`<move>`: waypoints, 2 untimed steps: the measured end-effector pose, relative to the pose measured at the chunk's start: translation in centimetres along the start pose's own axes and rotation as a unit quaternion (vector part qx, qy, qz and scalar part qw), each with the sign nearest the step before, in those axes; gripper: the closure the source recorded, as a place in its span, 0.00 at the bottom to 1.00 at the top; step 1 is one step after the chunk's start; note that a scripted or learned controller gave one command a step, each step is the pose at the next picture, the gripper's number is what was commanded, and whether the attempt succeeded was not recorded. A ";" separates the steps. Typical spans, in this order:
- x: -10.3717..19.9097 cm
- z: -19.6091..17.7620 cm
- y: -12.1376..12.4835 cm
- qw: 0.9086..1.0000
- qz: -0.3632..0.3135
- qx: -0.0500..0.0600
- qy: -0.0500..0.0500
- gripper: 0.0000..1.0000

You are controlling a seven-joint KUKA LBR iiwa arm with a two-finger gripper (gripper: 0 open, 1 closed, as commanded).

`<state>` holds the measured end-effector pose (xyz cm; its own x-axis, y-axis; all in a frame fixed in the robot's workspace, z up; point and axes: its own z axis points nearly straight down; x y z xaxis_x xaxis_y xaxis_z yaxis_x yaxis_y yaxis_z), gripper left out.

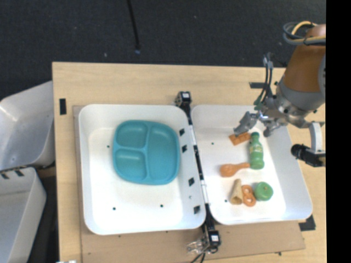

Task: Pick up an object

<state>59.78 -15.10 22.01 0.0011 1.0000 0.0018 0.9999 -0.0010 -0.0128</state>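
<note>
Gripper (255,124) hovering over upper part of right bin (290,196), just above orange block (239,139) and top of green bottle (255,150); fingers spread apart, nothing between them. Orange spoon-like piece (234,170) mid-bin, just left of bottle base. Lower down: tan cone (236,191), orange ring (248,195), green round piece (264,191), close together. Left bin (93,212) w/ teal divided plate (146,151) lying flat near centre. Arm (303,75) reaching in from right, orange band up top.
</note>
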 end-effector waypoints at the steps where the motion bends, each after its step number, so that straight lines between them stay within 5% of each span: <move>1: 0.0 -0.8 0.3 1.000 -0.001 -0.007 -0.001 0.00; 2: 0.2 3.4 0.7 1.000 -0.001 -0.006 -0.002 0.00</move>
<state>60.42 -14.89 18.58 -0.0008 1.0000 -0.0021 1.0000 0.0008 -0.0013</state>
